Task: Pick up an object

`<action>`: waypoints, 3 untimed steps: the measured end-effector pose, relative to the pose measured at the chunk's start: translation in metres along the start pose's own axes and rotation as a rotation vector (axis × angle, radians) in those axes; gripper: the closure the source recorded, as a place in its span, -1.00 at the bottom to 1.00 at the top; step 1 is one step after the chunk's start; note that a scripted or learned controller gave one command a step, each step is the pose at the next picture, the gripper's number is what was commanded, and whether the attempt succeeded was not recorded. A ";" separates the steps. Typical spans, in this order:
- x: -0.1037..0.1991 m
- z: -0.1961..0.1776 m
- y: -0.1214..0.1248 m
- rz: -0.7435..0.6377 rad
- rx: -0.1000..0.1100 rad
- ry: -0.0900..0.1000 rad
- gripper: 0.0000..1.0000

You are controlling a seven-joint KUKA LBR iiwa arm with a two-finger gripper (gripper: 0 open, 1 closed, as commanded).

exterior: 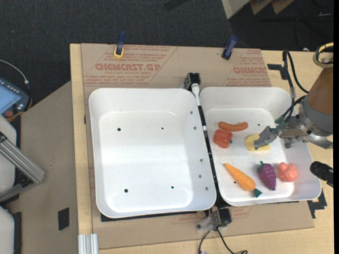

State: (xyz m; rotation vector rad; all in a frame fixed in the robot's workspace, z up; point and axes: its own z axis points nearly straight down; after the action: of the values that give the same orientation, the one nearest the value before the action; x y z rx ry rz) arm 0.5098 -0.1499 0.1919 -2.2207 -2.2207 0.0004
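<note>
Gripper sat low in right bin, over yellow piece; finger state unreadable. Sausage and red pepper just left, carrot, grapes, peach toward front rim. Open room in left bin.

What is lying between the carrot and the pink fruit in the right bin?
In the camera view, purple grapes lie between the carrot and the pink fruit.
</note>
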 end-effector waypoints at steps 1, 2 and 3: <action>0.060 0.030 -0.025 -0.004 0.006 0.004 -1.00; 0.159 0.006 -0.016 -0.012 -0.005 0.003 -1.00; 0.153 -0.159 0.031 -0.003 -0.024 -0.001 -1.00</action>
State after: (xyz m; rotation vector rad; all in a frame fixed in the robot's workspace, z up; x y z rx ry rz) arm 0.5408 0.0026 0.3513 -2.2298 -2.2361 -0.0253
